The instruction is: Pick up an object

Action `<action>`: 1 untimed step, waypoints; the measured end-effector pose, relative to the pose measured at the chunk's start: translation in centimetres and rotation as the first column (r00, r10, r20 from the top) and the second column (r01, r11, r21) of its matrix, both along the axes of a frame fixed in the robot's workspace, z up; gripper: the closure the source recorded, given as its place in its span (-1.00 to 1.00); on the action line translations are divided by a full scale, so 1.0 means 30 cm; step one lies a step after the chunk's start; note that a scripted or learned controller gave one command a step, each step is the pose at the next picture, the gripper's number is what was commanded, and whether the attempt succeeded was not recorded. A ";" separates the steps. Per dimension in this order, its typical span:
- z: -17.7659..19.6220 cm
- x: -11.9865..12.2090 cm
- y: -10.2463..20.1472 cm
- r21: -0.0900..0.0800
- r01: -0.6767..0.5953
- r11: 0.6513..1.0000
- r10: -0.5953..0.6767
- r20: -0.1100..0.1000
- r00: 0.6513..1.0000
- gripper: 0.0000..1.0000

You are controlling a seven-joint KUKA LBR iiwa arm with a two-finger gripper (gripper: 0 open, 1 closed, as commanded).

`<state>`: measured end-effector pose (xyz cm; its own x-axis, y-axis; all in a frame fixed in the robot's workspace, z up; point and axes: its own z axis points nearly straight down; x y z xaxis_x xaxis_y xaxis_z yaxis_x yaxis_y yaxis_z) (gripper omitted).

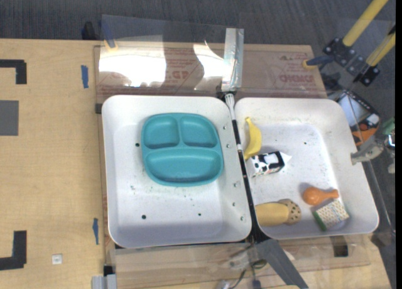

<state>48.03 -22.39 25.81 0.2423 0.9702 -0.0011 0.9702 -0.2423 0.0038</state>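
The right bin [326,115] holds several small objects. A yellow banana [252,138] lies by the bin's left wall, with a black-and-white cow toy [269,163] just below it. Near the front sit a tan loaf-shaped piece [277,212], an orange pear-shaped toy [318,195] and a small green and white box [331,214]. The left bin [125,200] carries a teal divided plate [182,149]. My gripper [372,148] is a grey shape with an orange part above it, just outside the right bin's right rim, apart from all the objects.
A clear plastic sheet and a metal post [233,61] stand behind the bins. Yellow poles with black clamps [352,55] rise at the upper right. The wooden bench [44,174] stretches to the left of the bins.
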 end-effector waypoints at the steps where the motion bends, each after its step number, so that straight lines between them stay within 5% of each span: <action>1: -0.471 -0.011 0.273 0.006 0.000 1.000 0.000 -0.014 1.000 -1.00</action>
